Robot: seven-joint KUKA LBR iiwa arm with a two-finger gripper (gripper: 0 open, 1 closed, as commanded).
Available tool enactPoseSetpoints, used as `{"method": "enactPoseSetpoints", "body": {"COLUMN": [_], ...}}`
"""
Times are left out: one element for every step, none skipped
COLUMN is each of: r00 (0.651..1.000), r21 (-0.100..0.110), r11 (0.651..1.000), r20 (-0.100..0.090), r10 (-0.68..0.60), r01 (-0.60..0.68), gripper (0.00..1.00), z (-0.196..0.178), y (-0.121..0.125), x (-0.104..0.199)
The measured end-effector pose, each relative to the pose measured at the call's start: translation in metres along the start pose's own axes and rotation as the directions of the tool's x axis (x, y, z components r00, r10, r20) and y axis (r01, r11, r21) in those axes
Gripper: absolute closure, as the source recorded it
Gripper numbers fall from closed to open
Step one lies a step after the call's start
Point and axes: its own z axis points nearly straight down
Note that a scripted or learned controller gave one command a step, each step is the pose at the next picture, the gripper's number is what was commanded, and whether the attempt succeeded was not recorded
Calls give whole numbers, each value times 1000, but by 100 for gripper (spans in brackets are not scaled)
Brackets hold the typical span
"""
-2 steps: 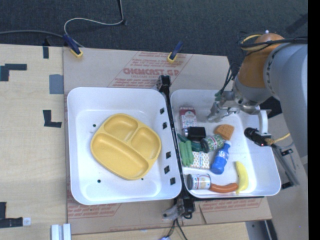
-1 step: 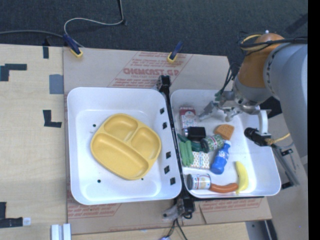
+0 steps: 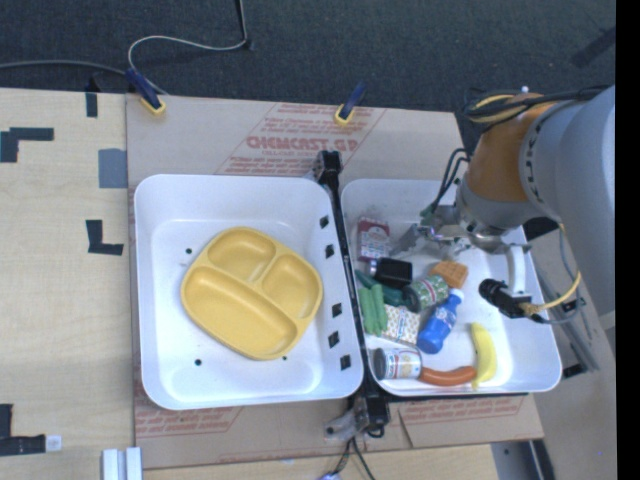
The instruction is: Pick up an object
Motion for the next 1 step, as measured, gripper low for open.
{"method": "enactPoseSetpoints", "body": {"r00": [1000], "r21": [2], "r11": [1000], "r20": [-1], "r10": [0], "r01": [0], "gripper": [0], "z": [0], "y": [6], "x": [0]}}
